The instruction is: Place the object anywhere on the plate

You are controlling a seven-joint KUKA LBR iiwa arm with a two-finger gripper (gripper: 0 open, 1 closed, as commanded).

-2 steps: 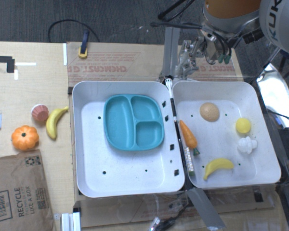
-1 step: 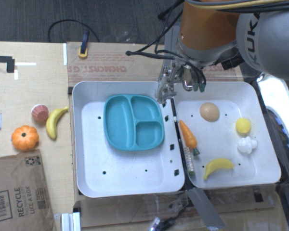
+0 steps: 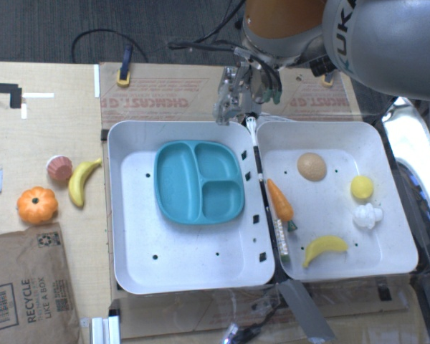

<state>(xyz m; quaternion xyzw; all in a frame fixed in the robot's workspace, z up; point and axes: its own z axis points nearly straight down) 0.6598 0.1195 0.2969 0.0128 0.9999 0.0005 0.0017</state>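
- The grey arm with the orange band hangs over the far edge of the two shallow white bins; its gripper (image 3: 238, 99) sits at 12 o'clock of the seam between them.
- Whether the jaws are open or closed, I cannot tell; nothing is visible between them.
- The teal plastic plate with three compartments (image 3: 199, 180) lies in the left bin (image 3: 129, 256) and carries nothing.
- The right bin (image 3: 387, 260) holds an orange toy carrot (image 3: 279, 201) at 9 o'clock, a tan egg-like ball (image 3: 312, 166) at 12, a yellow lemon (image 3: 362, 187) and a small white object (image 3: 368, 216) at 3, and a yellow banana (image 3: 324, 248) at 6.
- I judge the picking step is not yet begun: the next move calls for descending on one object, probably the nearby carrot, and closing on it.
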